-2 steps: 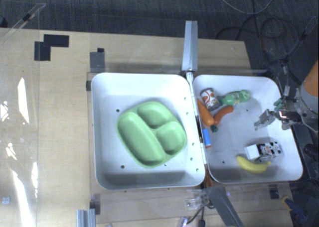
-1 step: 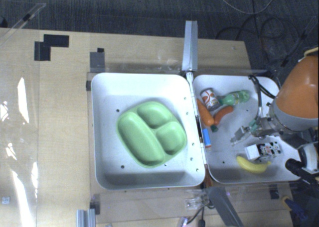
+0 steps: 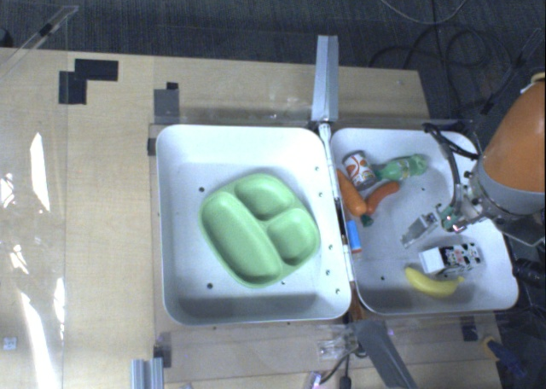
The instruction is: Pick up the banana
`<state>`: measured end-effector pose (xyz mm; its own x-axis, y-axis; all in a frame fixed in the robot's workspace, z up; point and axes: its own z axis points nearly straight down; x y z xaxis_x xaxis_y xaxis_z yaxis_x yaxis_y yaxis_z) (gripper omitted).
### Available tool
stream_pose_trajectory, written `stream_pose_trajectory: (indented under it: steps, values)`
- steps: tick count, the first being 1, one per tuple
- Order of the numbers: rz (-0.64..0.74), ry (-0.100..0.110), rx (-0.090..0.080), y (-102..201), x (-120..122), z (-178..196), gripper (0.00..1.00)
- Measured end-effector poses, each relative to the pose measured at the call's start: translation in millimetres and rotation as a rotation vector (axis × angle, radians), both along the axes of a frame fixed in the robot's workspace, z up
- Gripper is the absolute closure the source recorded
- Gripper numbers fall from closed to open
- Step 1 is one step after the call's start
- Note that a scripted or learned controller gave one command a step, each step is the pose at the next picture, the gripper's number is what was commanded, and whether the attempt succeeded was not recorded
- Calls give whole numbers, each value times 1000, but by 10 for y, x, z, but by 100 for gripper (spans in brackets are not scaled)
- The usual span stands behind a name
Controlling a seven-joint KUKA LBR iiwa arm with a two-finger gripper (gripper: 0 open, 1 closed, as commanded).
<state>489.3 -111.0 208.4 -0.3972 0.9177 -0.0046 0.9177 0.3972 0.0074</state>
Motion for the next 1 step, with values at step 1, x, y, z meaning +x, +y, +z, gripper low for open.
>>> stream_pose_trajectory:
  steps: [1]
  values:
    - [187,-7,-3,-81,27,-1188,0]
